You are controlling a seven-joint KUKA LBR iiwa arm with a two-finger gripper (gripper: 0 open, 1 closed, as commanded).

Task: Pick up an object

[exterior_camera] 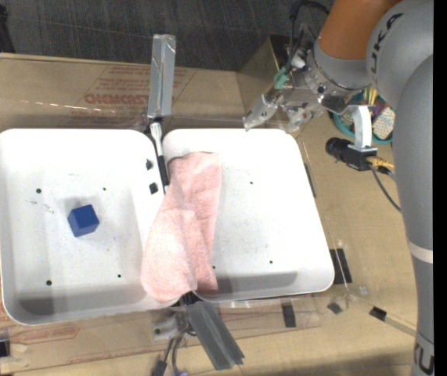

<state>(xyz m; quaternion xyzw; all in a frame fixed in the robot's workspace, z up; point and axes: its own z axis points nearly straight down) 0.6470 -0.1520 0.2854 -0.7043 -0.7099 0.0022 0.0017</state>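
A small blue cube (83,219) sits in the left bin (19,163), left of its middle. A pink cloth (185,225) lies draped along the left side of the right bin (286,233), its lower end hanging over the divider between the two bins. My gripper (276,113) hangs above the far rim of the right bin, well away from both the cloth and the cube. Its pale fingers (256,117) point left with nothing between them.
A grey bar (160,81) rises from the divider at the back. Brown cardboard (90,88) lies behind the bins. My grey arm (411,131) fills the right side. Black tape marks (340,266) dot the bench to the right of the bins.
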